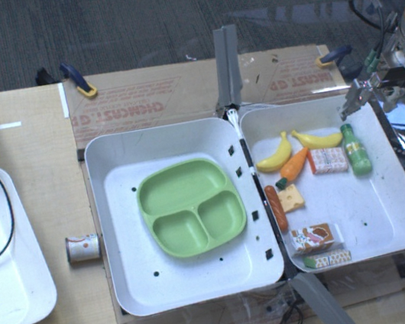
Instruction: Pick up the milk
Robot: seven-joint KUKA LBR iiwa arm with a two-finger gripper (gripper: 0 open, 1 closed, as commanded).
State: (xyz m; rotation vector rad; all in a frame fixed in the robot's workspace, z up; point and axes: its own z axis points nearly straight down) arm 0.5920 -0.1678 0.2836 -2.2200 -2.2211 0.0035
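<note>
Milk [317, 237] near bin's front edge

Two bins side by side, plate [193, 215] in L bin [110, 212], R bin [398, 216] w/ bananas [275, 156] at back, carrot [293, 166] just below, bottle [354, 148] at R, sausage [276, 207] L, prob. milk [315, 237] at front, can [83, 248] L of bins

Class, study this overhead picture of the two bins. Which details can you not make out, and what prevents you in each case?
- Gripper, camera view: small and lost among cables at the right bin's far corner; open or shut is unclear.
- Arm: cut off by the right edge.
- Carton near the right bin's front: print too small to read, so whether it is the milk is uncertain.
- Box beside the green bottle: label blurred.
</note>
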